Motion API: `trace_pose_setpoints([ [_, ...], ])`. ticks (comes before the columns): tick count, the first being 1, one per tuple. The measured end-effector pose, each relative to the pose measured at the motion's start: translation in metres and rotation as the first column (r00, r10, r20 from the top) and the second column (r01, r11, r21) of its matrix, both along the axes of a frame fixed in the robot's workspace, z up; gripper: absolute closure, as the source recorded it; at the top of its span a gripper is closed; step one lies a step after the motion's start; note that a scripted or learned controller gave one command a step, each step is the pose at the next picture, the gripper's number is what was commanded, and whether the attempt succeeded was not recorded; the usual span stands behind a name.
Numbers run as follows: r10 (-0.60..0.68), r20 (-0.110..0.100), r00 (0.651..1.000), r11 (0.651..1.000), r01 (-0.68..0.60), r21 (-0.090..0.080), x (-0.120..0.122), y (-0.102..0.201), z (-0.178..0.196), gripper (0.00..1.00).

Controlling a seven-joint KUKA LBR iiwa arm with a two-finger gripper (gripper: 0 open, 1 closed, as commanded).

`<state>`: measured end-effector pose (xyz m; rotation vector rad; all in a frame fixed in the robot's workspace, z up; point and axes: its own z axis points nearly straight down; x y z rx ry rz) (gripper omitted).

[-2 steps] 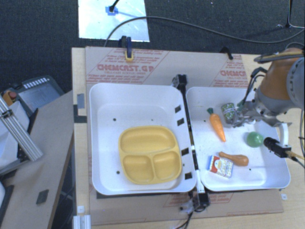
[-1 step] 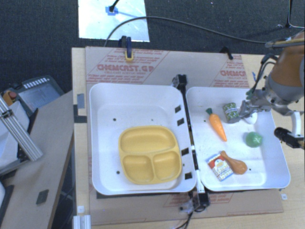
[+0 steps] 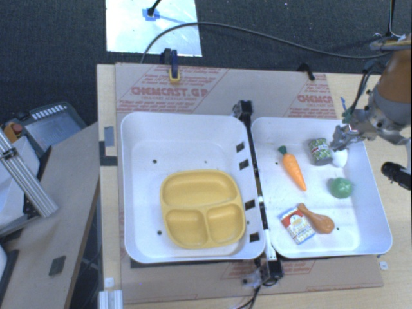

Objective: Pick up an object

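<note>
The robot arm (image 3: 394, 105) shows at about 2 o'clock in the view. It is round and fat, like a thick pipe. Most of it is grey, and a wide orange band (image 3: 398, 76) wraps around it. Just past the band, at its 12 o'clock side, there is a pale yellowish rim (image 3: 391, 43). The gripper (image 3: 339, 141) is at 8 o'clock from the band. It is small, made of silver-grey metal with some darker bits. A thin dark cable (image 3: 362, 85) runs along the arm's 9 o'clock side.
</note>
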<state>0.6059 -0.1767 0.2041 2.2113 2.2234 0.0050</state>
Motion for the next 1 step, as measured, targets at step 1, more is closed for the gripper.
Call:
trace_pose_setpoints([
  [1, 0.003, -0.006, 1.000, 1.000, -0.003, 0.003, -0.0142, 0.0472, -0.0059, 1.00],
])
